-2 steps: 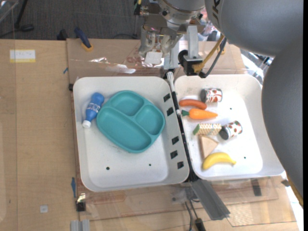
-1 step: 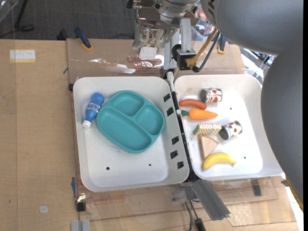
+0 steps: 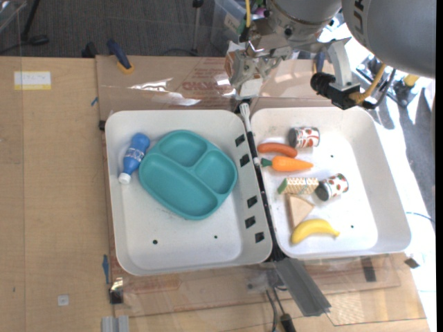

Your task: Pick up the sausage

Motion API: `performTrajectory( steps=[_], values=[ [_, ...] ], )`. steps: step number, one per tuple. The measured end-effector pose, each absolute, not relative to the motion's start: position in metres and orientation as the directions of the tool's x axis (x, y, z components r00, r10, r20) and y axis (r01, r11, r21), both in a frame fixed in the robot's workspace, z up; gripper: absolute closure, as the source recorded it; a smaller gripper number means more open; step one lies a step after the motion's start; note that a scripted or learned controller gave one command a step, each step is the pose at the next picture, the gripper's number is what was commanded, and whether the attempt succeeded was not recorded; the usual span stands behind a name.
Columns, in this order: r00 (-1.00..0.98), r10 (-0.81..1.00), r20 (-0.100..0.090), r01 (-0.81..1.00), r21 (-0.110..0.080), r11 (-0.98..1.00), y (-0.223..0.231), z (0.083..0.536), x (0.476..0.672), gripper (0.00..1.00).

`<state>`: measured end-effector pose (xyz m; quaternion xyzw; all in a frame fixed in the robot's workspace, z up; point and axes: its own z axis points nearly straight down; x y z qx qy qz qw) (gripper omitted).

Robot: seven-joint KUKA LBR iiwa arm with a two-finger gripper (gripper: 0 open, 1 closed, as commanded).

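Observation:
The sausage [image 3: 276,149] is a slim red-orange link lying near the far left of the right bin [image 3: 387,185], just right of the divider between the bins. An orange carrot [image 3: 291,164] lies right beside it on the near side. My gripper [image 3: 247,68] hangs beyond the far rim of the bins, over the brown bench top, up and to the left of the sausage and well apart from it. I see nothing held in it.
The right bin also holds two small cans [image 3: 304,137] [image 3: 333,187], a patterned packet [image 3: 302,184], a bread wedge [image 3: 299,207] and a banana [image 3: 315,230]. In the left bin [image 3: 173,247] sit a teal divided plate [image 3: 188,173] and a blue bottle [image 3: 133,156].

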<state>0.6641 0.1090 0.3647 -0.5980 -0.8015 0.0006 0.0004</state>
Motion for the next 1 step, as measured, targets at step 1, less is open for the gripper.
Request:
performTrajectory(
  steps=[1],
  values=[
    [-0.811,0.585,-0.007,0.585,0.006,0.811,0.0647,0.4375,0.6543,1.0]
  ],
)
